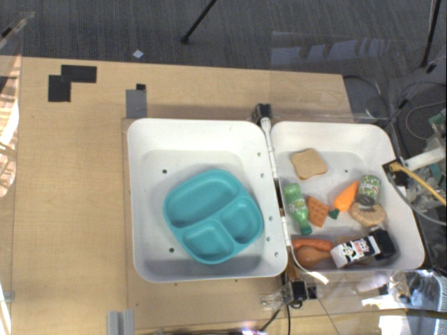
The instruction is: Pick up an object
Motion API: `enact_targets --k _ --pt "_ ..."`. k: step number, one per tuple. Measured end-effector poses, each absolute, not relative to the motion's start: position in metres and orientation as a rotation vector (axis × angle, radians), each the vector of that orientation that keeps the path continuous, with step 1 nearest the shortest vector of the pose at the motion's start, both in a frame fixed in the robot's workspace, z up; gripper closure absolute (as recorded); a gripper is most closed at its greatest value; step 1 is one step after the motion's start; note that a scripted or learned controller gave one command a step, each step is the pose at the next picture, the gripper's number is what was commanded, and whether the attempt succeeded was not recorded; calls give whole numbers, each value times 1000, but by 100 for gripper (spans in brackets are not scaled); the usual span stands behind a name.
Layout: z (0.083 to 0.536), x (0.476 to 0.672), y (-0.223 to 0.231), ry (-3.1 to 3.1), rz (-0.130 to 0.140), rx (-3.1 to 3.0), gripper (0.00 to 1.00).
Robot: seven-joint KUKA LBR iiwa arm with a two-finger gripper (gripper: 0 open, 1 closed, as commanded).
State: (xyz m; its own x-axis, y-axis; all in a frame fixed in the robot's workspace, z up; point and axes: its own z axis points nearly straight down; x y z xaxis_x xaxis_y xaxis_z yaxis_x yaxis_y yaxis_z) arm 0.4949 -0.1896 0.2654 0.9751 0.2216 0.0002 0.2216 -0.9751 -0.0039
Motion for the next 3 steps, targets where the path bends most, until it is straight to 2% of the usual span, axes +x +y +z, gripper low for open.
enact_targets --k 3 --pt "297 501 -186 -411 -5 -3108 100"
